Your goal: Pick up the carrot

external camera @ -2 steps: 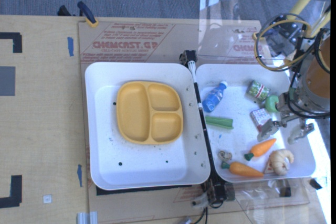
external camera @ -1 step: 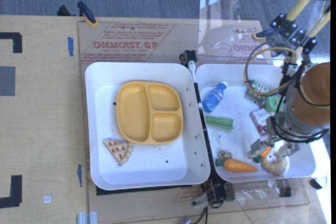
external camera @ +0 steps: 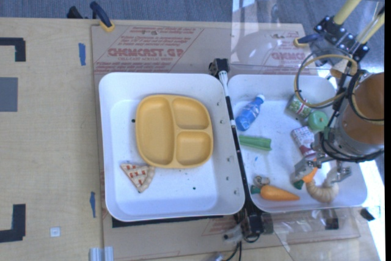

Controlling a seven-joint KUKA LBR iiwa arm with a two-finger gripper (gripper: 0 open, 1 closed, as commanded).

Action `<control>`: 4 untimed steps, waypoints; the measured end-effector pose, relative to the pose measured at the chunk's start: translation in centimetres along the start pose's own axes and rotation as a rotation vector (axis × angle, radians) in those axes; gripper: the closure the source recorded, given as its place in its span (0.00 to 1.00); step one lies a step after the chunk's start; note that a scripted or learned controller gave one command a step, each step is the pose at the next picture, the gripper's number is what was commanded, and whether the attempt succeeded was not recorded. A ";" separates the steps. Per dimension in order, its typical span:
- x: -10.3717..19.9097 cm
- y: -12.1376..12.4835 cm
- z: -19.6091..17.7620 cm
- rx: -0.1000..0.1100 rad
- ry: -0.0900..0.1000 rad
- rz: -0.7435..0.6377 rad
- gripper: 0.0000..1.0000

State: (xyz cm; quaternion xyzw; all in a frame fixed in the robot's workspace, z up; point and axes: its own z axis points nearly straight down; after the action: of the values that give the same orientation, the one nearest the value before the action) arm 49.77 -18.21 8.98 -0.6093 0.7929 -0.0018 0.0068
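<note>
The carrot (external camera: 280, 194) is orange with a small green top at its left end. It lies flat near the front edge of the right bin (external camera: 354, 202). My gripper (external camera: 320, 170) hangs low over the bin's front right part, just up and to the right of the carrot. Its fingers stand apart, open, and the carrot is not between them. A small orange piece with a green tip (external camera: 308, 177) lies right under the left finger (external camera: 303, 165). A pale bread-like piece (external camera: 322, 191) lies below the gripper.
The right bin also bears a blue bottle (external camera: 249, 112), a green stalk (external camera: 255, 143), a can (external camera: 299, 106), a green lid (external camera: 318, 120) and a packet (external camera: 302, 136). In the left bin are a yellow divided plate (external camera: 173, 131) and a pizza slice (external camera: 138, 175).
</note>
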 end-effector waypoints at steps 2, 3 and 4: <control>2.3 -0.4 -1.3 0.017 -0.018 0.206 1.00; 1.9 -0.5 -1.4 0.020 -0.025 0.203 0.00; -0.4 0.2 -1.1 0.045 -0.006 0.700 0.00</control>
State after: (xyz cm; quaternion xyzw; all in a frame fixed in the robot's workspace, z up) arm 49.67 -17.78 10.10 -0.3001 0.9535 -0.0149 0.0228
